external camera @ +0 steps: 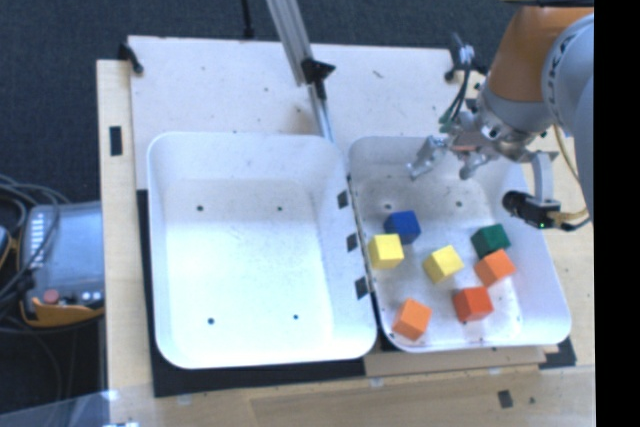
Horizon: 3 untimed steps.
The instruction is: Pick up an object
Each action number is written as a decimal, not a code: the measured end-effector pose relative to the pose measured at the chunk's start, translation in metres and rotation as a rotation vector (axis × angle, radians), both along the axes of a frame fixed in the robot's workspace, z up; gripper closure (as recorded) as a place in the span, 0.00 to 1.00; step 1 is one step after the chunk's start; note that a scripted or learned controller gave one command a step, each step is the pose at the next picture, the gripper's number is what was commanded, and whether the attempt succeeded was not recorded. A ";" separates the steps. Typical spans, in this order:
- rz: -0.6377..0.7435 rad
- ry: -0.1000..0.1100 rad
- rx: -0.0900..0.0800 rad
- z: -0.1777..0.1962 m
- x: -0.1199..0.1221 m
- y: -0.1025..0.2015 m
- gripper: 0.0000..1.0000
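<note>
Dark carpet around pale worktop [220, 75] carrying two white bins. Left bin [250, 150] beside right bin [540, 315]. Right bin holds seven blocks: blue block [403, 224], two yellow, green, three orange. Hand [447, 158] above right bin's far end, fingers spread, released, nothing between them, apart from blocks.

The grey KUKA arm [570, 65] wears a broad orange band [525, 50] above its wrist; thin cables [462, 100] trail toward the pale metal two-finger claw [445, 160].
</note>
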<state>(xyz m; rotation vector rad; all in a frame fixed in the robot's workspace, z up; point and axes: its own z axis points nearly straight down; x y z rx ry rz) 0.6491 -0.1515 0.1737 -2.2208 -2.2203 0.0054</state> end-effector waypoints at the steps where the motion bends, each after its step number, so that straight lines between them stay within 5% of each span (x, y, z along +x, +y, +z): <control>1: -0.002 0.001 0.000 -0.050 -0.011 -0.003 0.00; 2: -0.005 -0.002 0.000 -0.077 -0.011 -0.004 0.00; 3: -0.009 -0.008 -0.001 -0.064 -0.009 -0.005 1.00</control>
